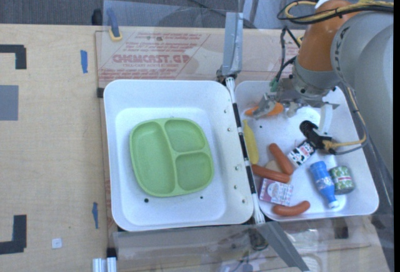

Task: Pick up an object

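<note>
You have the arm [350, 33] reaching in from three o'clock, its orange band above the wrist, and the pincer [273, 104] sits low over the right bin [369, 192] at about eleven o'clock of that bin. An orange carrot-like piece [265, 110] lies right at the pincer tips; you can see it touching them, but whether it is truly clamped between them I cannot tell, and so I cannot tell if the pincer is released or clenched.

Toward six o'clock from the pincer you will find three sausages [280, 158], one of them near the bin's lower rim, with a small pink packet [275, 191] between them. A yellow corn cob [250, 141] runs along the bin's nine o'clock wall. At four o'clock lie a blue bottle [324, 183] and, just beside it, a green can [342, 179]. A small black-and-white carton [302, 153] rests near the centre.

The left bin [119, 139] holds a green divided plate [170, 156]. Both bins sit on the wooden surface [44, 139].
</note>
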Available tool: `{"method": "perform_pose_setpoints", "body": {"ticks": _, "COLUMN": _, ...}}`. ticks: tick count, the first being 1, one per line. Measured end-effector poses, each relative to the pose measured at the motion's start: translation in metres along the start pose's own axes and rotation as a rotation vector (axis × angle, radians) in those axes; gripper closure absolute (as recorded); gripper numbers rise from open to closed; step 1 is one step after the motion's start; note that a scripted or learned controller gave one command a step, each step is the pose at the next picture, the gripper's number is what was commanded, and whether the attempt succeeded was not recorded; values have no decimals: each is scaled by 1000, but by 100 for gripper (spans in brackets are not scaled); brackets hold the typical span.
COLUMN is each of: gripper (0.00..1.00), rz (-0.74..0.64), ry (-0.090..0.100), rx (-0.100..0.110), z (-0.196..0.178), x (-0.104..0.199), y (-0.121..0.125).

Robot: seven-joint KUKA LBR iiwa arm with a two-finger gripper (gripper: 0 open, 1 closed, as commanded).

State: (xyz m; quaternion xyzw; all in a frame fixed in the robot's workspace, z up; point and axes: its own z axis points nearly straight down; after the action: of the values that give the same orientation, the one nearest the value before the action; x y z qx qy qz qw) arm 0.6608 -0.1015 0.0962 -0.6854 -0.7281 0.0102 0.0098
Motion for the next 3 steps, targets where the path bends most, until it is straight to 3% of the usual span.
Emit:
{"method": "perform_pose_setpoints", "body": {"ticks": 1, "gripper": 100, "rz": 0, "ry": 0, "rx": 2, "z": -10, "x": 0, "y": -1}}
{"method": "perform_pose_setpoints", "body": {"ticks": 2, "gripper": 0, "rz": -1, "ry": -1, "rx": -1, "z": -11, "x": 0, "y": 0}}
{"method": "perform_pose_setpoints", "body": {"ticks": 3, "gripper": 0, "rz": -11, "ry": 1, "rx": -11, "z": 10, "x": 0, "y": 3}}
